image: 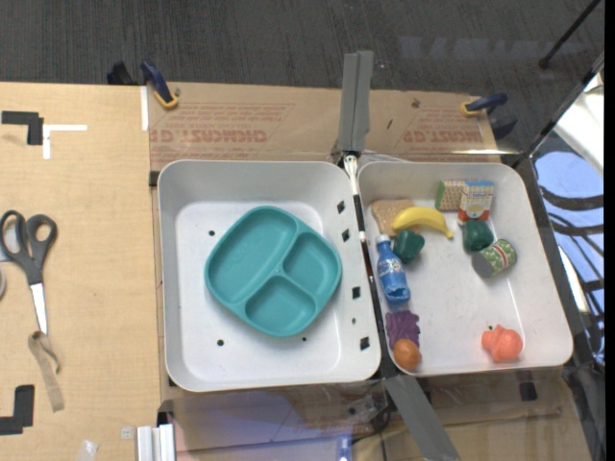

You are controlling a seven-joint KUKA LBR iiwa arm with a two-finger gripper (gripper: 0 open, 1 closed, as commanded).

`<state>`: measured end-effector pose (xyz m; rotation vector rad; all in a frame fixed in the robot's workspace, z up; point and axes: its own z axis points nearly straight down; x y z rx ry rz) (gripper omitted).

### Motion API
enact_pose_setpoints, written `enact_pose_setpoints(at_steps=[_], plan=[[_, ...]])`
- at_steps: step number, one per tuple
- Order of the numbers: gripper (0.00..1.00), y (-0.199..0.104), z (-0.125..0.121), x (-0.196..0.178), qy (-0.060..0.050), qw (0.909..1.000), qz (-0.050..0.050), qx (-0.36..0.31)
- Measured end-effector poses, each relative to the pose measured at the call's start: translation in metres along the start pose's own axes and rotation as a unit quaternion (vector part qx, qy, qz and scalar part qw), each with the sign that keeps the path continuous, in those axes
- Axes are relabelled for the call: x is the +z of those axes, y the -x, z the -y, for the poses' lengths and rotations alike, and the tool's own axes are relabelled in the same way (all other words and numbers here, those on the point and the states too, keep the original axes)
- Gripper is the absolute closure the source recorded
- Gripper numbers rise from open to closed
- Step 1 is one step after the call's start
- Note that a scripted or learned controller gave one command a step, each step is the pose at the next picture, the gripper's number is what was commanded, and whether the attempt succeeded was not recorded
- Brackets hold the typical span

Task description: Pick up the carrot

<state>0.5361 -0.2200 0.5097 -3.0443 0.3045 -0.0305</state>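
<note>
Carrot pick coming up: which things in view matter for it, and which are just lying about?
For the job:
- orange toy, likeliest the carrot, though too small to be sure
- right bin holding it

Lying about:
- banana
- blue bottle
- purple grapes
- teal plate in the left bin
- scissors

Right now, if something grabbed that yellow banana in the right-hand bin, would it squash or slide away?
The banana looks like smooth, glossy toy plastic, so it is probably stiff, light and a bit slippery. Its curved shape could let it rock or spin when nudged. It lies against the green toy and tan block, so a push would likely shift them too.
</note>
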Motion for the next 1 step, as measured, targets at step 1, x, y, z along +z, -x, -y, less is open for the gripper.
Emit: enact_pose_setpoints(at_steps=[1], plan=[[1.00,-0.0023,0.0006,-0.0074,-0.007,1.0000,-0.001,0.001]])
